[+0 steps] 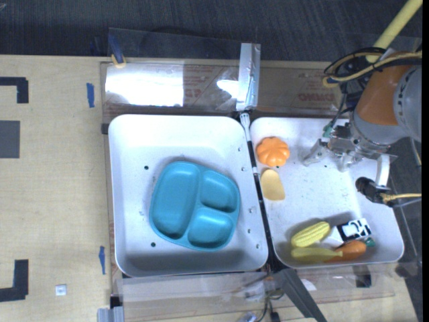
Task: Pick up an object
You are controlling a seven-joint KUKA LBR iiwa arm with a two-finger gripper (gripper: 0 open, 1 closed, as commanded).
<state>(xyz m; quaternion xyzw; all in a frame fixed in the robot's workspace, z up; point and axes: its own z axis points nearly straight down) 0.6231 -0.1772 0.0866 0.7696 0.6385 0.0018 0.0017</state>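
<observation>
My fingers [312, 155] are spread apart with nothing between them; what I see in the gap is bare white bin floor. My gripper [328, 157] hangs over the upper part of the right bin [395, 247], close to its far wall, with the orange band of my arm [377, 102] behind it to the right.

The nearest thing to take is the orange pumpkin [273, 151], to my left at about the same depth in the bin and apart from my fingertips. Just below it lies a pale yellow piece [272, 185], near it, though I cannot tell whether the two touch. The others sit well away along the bin's near edge: a yellow corn cob [310, 233], a long yellow piece [314, 253] under it, an orange carrot [354, 249] and a small black-and-white toy [354, 229], all crowded together.

I judge the pumpkin the best choice, since it stands alone with room on its sides. To do this well I should move left until my open jaws are centred over it, then come straight down so one finger passes on each side, and close only once I am low enough to catch its widest part. It looks round and probably slick, so an off-centre squeeze could pop it out toward the bin divider [255, 180]. I should lift slowly. The blue divided plate [194, 205] in the left bin [127, 180] is no concern here.
</observation>
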